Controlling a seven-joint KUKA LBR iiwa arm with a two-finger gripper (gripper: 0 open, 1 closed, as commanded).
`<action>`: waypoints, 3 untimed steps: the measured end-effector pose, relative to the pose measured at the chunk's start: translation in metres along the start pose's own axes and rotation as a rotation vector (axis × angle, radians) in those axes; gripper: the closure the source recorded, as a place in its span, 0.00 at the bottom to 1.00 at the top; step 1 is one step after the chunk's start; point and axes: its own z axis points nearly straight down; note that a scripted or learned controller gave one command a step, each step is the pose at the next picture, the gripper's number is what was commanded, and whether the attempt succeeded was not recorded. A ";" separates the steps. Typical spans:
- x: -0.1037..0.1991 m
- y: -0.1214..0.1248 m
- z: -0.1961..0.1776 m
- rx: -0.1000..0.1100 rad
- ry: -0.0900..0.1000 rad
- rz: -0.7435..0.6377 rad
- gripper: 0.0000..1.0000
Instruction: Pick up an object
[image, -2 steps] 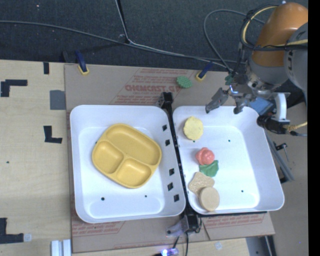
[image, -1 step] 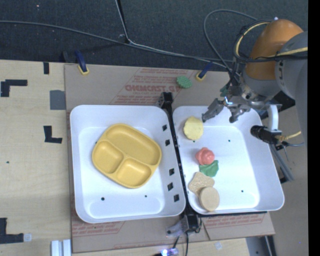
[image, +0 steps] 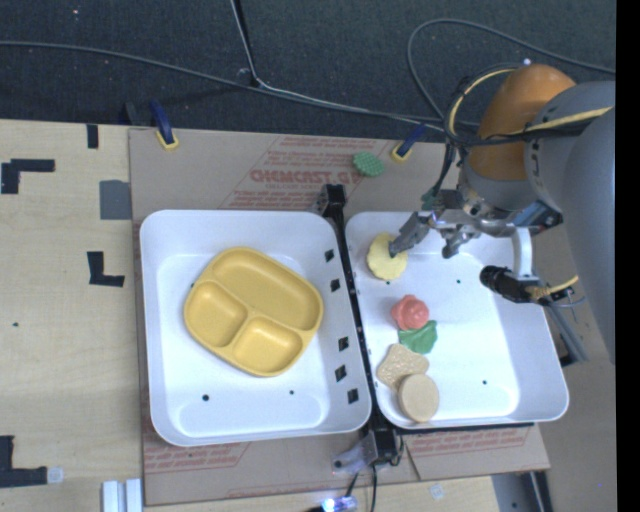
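Yellow round piece (image: 385, 259) sits at 11 o'clock in right bin (image: 520, 400), touching one finger. Gripper (image: 430, 240) above it, jaws apart — nothing between them. Risk: offset toward 3 o'clock, so closing could just nudge it toward the bin wall — miss.

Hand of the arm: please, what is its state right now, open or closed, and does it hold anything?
Hand: open, fingers spread, holding nothing; one fingertip is right by the pale yellow piece in the right bin.
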 end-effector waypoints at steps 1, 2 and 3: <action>-0.003 0.005 0.062 0.002 0.000 0.000 0.00; -0.002 0.005 0.048 0.005 0.001 -0.002 1.00; -0.012 0.006 -0.006 -0.007 0.000 0.001 1.00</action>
